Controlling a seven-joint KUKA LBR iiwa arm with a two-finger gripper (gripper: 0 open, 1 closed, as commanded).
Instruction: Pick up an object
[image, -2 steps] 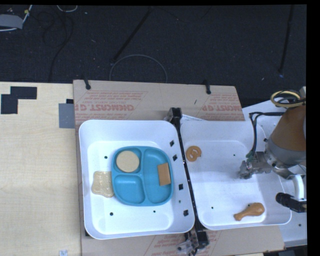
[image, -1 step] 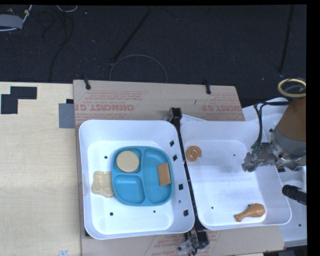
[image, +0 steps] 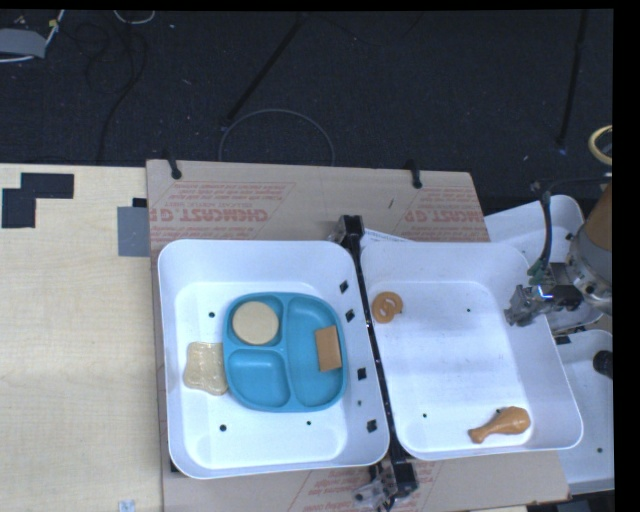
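Tan drumstick-shaped toy lies loose in the right white bin's near-right corner; I'd take it across its thin neck.

Two-finger gripper hovers at that bin's right rim, grasp state unreadable. Corner walls crowd the approach; open floor spreads left toward the small tan ring.

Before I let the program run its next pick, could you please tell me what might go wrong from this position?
The gripper sits at the right bin's right wall, so a descent here could strike the rim. The drumstick lies close to the bin's front right corner, leaving little room for a clean approach. The small pretzel is flat and near the divider, so a grasp may slip off.
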